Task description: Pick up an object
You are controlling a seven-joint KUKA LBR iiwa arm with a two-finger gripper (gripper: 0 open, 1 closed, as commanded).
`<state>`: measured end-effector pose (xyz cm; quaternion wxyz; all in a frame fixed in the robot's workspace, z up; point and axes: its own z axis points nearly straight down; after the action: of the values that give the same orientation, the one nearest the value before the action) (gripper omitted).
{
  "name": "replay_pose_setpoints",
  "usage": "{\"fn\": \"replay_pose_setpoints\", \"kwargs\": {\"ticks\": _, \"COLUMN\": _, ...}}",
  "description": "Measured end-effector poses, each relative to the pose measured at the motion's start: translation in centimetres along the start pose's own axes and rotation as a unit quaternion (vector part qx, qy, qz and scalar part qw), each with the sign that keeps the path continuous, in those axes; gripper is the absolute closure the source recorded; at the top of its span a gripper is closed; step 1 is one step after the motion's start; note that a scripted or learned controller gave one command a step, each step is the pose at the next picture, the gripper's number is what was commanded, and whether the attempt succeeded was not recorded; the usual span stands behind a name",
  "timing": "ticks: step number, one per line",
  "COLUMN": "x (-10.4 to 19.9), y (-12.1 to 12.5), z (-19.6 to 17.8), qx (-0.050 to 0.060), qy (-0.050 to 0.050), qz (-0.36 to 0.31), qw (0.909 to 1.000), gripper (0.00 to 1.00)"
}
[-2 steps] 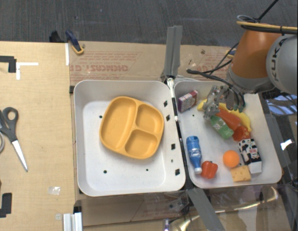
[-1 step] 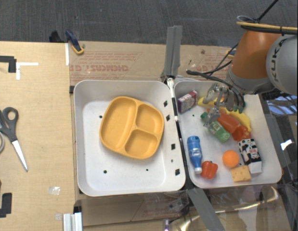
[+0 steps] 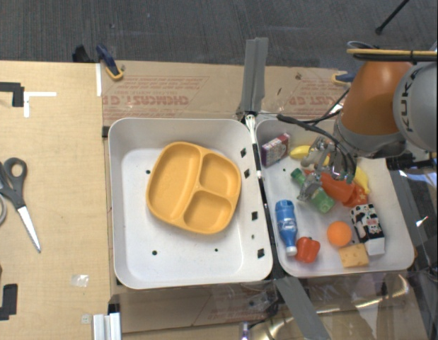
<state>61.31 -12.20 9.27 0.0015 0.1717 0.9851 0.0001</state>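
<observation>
The red plastic toy (image 3: 339, 188) lies in the right white bin (image 3: 406, 257), the pincer (image 3: 323, 170) low over it; whether it grips, I cannot tell, so nothing looks lifted yet.

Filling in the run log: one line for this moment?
arm: over right bin | claw: down among toys | blue bottle: lying untouched | left bin: yellow plate

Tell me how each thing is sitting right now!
Plate: flat, right way up, in left bin.
Blue bottle: lying on its side in right bin.
Orange ball: resting, untouched.
Scissors: closed, on bench.
Gripper: low over the toy pile.
</observation>
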Motion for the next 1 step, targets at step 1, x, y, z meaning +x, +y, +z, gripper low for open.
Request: {"fn": "replay_pose_setpoints", "kwargs": {"ticks": 1, "x": 5.18, "y": 0.72, "z": 0.02, "qx": 0.001, "qy": 0.000, "qz": 0.055, "qw": 0.9985, "gripper": 0.00}}
